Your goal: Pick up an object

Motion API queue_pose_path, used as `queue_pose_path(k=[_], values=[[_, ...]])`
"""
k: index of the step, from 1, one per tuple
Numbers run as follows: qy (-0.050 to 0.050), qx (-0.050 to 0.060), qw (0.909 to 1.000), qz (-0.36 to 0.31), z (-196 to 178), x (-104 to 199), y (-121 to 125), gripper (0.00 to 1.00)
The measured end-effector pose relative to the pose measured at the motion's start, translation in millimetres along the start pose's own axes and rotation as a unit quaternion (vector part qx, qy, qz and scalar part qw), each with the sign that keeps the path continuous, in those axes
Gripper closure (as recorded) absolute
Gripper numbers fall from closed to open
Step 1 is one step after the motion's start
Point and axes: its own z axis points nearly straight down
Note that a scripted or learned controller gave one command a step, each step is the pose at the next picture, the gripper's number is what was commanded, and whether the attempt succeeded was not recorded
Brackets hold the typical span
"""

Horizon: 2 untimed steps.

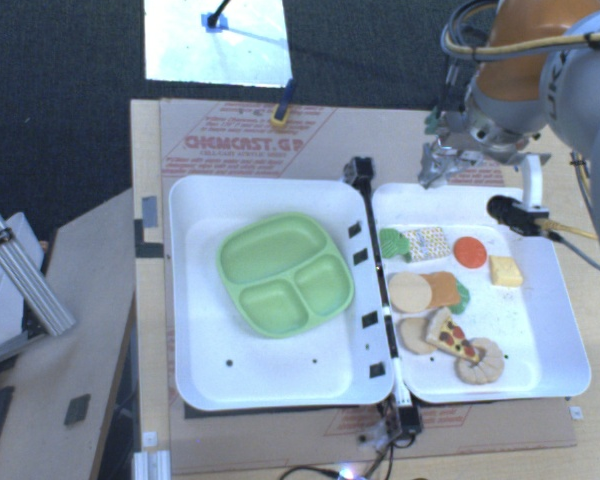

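1. Grey gripper (438,168) hangs over the right bin's (570,353) far rim at 12 o'clock; open or shut, cannot tell.
2. Toy food lies mid-bin: tomato (470,252), cheese (505,270), pizza (453,335).
3. Advice: descend at 6 o'clock onto the tomato, apart from neighbours.

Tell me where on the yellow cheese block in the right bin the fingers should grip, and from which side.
Probably from straight above, fingers closing across the cheese block's two flat side faces. It is a small squarish block lying flat, apart from the tomato slice on one side and the bin wall on the other, so both sides look reachable. The gripper hangs above the bin's far edge.
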Motion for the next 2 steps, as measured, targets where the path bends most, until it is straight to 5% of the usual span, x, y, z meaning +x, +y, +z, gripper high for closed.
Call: queue_pose_path(k=[2], values=[[-0.001, 0.001, 1.0, 0.001, 16.6, -4.2, 6.1, 1.0]])
